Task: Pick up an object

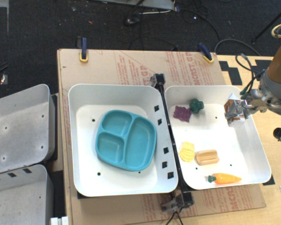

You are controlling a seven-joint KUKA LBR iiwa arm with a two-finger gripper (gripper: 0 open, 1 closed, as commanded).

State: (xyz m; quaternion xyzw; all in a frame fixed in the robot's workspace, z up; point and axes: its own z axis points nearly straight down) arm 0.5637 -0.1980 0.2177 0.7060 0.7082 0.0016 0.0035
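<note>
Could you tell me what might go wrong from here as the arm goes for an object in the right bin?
The gripper sits near the right bin's far right wall, so a descent there might strike the rim. The purple piece and green piece lie close together, so a grasp could nudge one or catch both. The yellow piece sits against the tan block, and both look low and may slip.
</note>
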